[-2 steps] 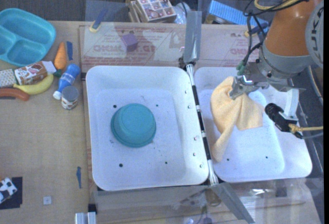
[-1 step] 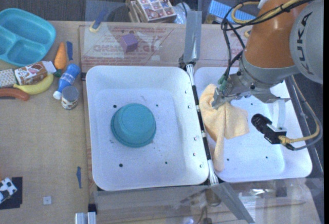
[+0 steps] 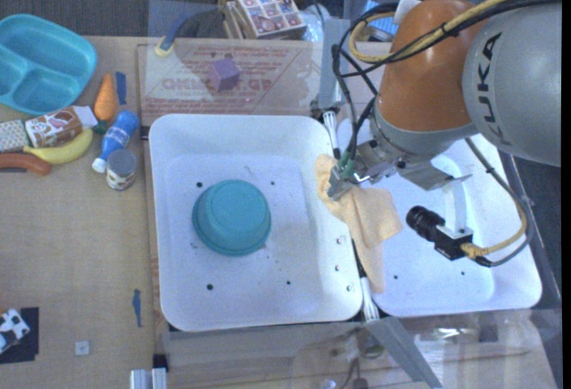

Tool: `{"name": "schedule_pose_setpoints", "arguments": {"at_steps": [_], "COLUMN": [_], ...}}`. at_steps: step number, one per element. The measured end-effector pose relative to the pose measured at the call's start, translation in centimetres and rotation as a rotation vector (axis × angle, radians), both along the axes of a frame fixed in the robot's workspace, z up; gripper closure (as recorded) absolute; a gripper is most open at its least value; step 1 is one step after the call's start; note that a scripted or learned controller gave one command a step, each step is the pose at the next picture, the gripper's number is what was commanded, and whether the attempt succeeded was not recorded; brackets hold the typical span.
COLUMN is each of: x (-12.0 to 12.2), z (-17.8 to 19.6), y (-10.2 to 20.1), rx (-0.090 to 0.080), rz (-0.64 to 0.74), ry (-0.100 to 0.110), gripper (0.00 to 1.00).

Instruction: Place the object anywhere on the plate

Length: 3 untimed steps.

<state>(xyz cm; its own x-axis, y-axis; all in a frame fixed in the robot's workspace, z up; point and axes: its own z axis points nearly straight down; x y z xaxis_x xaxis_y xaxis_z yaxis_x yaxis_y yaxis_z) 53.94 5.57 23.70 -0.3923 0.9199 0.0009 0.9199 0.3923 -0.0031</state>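
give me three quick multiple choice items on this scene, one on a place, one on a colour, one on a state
1. Where is the teal plate?
A. left bin
B. right bin
C. on the bench outside the bins

2. What colour is the cloth hanging from the claw?
A. red
B. yellow
C. black

3. How does the cloth lie?
A. folded flat on the plate
B. draped across the rims between the two bins
C. bunched in the left bin's far corner

Key: 1 A, it sits in the left bin. 2 B, the fabric is pale yellow. 3 B, it hangs over the divide, apart from the plate.
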Motion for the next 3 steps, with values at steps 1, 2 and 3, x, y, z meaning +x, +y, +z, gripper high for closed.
{"name": "schedule_pose_setpoints", "arguments": {"at_steps": [1,2,3], "x": [0.2,0.2,4.4], "z": [-5.5,-5.5,-0.9], "y": [7.1,7.0,2.1], "rx": [-0.001,0.000,0.000], "rz": [0.061,0.060,0.098], "ry": [0.002,0.001,-0.004], "gripper": [1.00,0.00,0.00]}}
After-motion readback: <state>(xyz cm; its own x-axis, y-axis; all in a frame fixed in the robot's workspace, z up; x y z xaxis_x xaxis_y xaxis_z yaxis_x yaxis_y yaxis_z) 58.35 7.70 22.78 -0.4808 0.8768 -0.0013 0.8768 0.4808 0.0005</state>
